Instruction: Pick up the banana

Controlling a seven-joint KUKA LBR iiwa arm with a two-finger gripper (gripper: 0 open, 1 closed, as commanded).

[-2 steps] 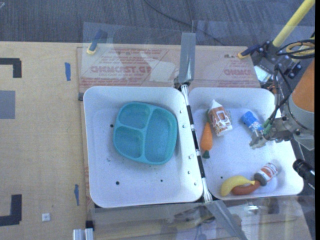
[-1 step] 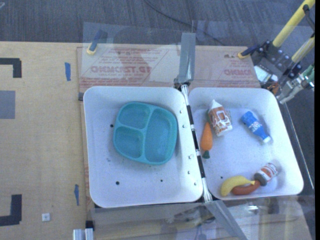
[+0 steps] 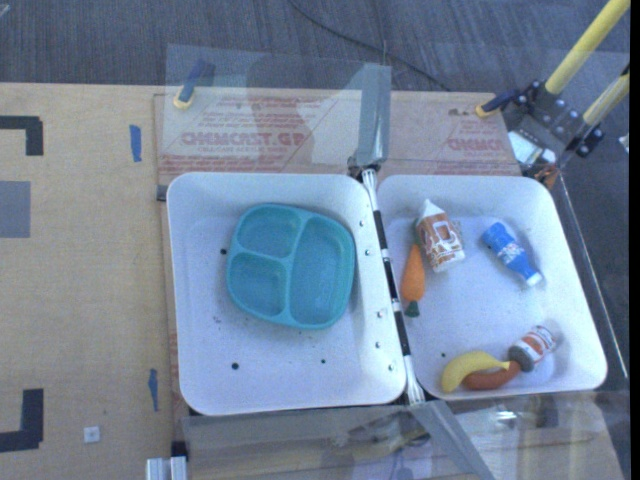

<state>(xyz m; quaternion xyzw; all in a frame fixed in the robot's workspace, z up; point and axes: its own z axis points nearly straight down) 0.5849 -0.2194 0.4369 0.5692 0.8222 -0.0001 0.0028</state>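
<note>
The banana (image 3: 466, 367) is seen in the right bin (image 3: 575, 268), close to its near wall and left of centre. A red sausage-shaped item (image 3: 491, 378) is pressed against its near side, and a small bottle with a red label (image 3: 533, 348) lies just to the right. Farther back, a carrot (image 3: 412, 276), a carton (image 3: 439, 240) and a blue bottle (image 3: 511, 253) are spread apart. A teal divided plate (image 3: 292, 266) is set in the left bin (image 3: 190, 268). Whether the gripper is apart or together cannot be told.
</note>
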